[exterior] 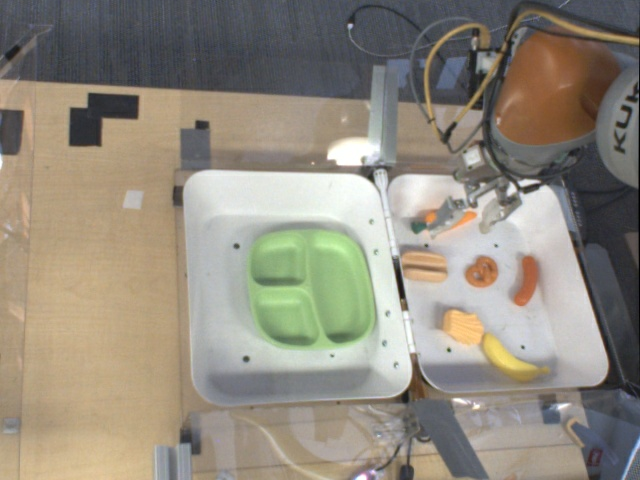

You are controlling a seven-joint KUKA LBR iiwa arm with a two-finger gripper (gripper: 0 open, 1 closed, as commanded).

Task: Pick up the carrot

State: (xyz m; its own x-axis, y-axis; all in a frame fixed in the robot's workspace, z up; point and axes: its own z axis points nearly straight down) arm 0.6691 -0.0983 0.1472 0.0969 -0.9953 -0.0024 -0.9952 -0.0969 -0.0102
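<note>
Small orange carrot with a green leafy end (447, 221) lying flat in the upper left part of the right-hand shallow white bin (590, 353), green end toward the divider, orange tip toward the two-finger gripper (483, 206); metal fingers (497, 208) spread apart, nothing between them, poised at the carrot's orange end rather than over its middle; hard to tell whether touching it or just above. Risks from here, as a judgement: closing so near the tip, likely to squeeze the tapered end out sideways; a slim, low-lying thing, easy to pinch only partly and drop on lifting; a nudge could roll it toward the bin wall, awkward to reach. Just below, a hot dog in a tan bun (424, 266), near enough to be bumped on a skewed descent; brown round pretzel (483, 272), red sausage (525, 280) and yellow banana (513, 359) well apart, unlikely to interfere; green sectioned plate (310, 288) in the left bin, uninvolved.
</note>
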